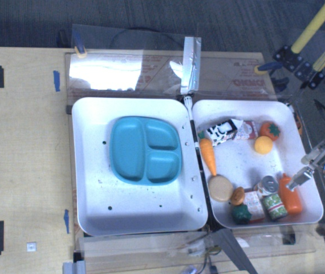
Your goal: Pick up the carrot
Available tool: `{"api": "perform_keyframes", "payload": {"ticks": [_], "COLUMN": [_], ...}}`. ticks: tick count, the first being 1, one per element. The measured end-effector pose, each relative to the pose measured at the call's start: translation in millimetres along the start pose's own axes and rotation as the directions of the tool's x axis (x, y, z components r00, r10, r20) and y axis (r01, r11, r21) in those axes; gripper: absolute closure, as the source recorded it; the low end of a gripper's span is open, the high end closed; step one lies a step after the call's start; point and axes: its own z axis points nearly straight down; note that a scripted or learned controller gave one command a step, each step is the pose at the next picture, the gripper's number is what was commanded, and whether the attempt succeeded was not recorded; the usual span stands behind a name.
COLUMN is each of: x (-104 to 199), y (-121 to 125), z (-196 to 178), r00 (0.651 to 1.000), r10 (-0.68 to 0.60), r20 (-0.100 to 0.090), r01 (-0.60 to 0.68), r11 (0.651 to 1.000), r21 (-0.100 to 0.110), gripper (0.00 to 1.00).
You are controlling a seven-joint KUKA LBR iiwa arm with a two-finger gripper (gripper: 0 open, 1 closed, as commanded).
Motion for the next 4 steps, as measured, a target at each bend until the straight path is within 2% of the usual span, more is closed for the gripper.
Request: {"api": "perform_keyframes", "payload": {"ticks": [1,2,3,4], "x": [43,-63,-65,-67], "y": [40,119,68,69], "z": [71,49,108,96], "r00": [0.998,0.987,0.999,0.999], "r10": [0.062,0.164,-0.049,-0.047], "r20": [-0.011,-0.003,-0.005,0.002], "r01": [-0.062,-0.164,0.049,0.047], "r11": [0.998,0.987,0.999,0.999], "r21": [0.004,0.001,0.001,-0.003], "gripper": [0.0,0.0,0.0,1.0]}}
